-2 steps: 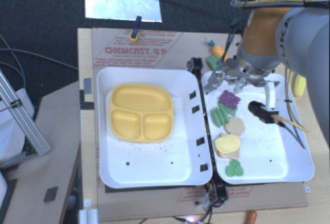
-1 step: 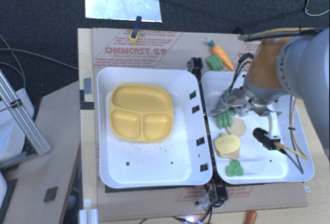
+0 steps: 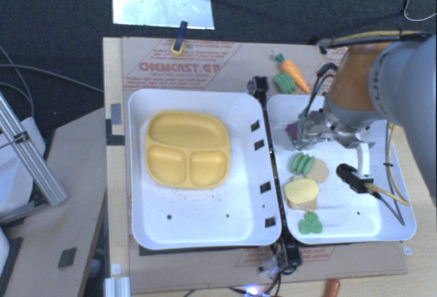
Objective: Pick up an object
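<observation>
My gripper [image 3: 302, 134] hangs low over the far left part of the right bin [image 3: 382, 224], on the end of the grey arm with its orange band [image 3: 351, 84]. A small purple object [image 3: 292, 130] lies right at the gripper's left side, partly covered by it. Just in front of it rest a green pea pod [image 3: 299, 164] and a round tan piece [image 3: 318, 169]. Nearer the front lie a yellow piece [image 3: 301, 190] on top of a tan slice, and a green leafy toy [image 3: 311, 223].
The left bin [image 3: 205, 231] holds a yellow divided plate [image 3: 187, 149]. A toy carrot [image 3: 294, 70] and a green piece [image 3: 283, 82] lie on the cardboard behind the right bin. A black fitting [image 3: 349, 177] with a yellow cable hangs over that bin's right half.
</observation>
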You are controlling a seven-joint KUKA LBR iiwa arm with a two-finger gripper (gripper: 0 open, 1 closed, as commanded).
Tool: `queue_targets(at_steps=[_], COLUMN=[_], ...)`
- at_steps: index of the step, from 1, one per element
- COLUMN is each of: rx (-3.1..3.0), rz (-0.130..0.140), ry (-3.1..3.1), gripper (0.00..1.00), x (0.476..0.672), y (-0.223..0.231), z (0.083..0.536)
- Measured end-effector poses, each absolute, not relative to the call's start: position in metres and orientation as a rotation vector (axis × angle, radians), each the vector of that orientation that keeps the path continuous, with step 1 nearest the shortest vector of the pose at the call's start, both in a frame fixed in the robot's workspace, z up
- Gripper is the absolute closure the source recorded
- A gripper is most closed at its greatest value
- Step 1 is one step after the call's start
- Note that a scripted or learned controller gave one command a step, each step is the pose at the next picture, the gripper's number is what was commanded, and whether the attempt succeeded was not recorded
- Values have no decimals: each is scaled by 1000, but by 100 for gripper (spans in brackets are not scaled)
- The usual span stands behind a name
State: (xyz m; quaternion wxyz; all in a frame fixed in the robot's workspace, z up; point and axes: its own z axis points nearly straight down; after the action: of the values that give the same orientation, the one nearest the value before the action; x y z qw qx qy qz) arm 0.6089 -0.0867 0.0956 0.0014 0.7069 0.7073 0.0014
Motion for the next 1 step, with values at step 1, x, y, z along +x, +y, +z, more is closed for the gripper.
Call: queue_targets(at_steps=[1], rx=[2219], rz=[4], ry=[2220], gripper=[0], x=[609], y=[-87], z=[95])
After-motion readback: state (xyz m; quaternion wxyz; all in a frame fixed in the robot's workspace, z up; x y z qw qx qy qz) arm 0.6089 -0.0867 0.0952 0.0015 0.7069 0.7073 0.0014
